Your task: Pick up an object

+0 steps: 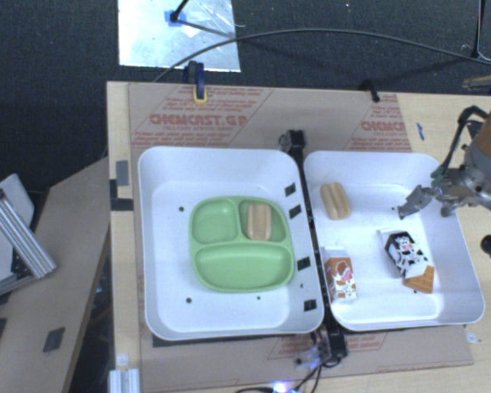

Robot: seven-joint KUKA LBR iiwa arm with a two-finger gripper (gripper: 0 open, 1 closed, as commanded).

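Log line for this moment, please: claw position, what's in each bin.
claw: over right bin, nothing held | right bin: tan bread roll, black-and-white carton, orange-brown carton | left bin: green divided plate

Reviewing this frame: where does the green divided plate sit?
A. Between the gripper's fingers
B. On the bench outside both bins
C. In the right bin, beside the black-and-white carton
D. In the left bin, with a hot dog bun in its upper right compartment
D: the green plate lies in the left bin, with a bun in its upper right compartment.
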